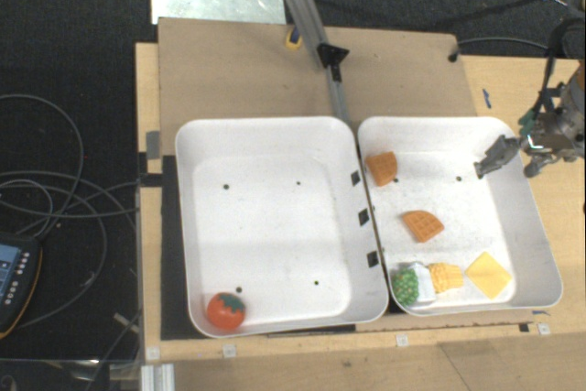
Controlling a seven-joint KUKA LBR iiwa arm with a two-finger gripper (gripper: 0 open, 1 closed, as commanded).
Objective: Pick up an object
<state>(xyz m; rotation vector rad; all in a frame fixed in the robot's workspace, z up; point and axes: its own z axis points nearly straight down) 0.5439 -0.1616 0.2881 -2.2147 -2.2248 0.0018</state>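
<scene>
Over the right bin's [536,224] far right rim, the gripper [515,156] is hanging with its two fingers spread apart, one dark finger [494,157] pointing down into the bin and the other sitting just outside the rim. Nothing is sitting between them, so no object is being carried, and the pick looks to be only at its approach stage.

Every candidate is lying untouched. Within the right bin, an orange wedge-shaped piece [382,167] is resting near the divider at the far end, and a flatter orange piece [422,225] is lying toward the middle. Along the near edge, a green toy vegetable [405,285] is touching a yellow corn-like piece [445,276], with a pale yellow square block [488,275] just beside them. A red toy tomato [225,310] is sitting alone in the near corner of the left bin [265,151].

Everything seems left to do: choosing a target, moving across, descending, closing and lifting. All the pieces are lying well apart from the gripper; which one it is heading for cannot be told.
</scene>
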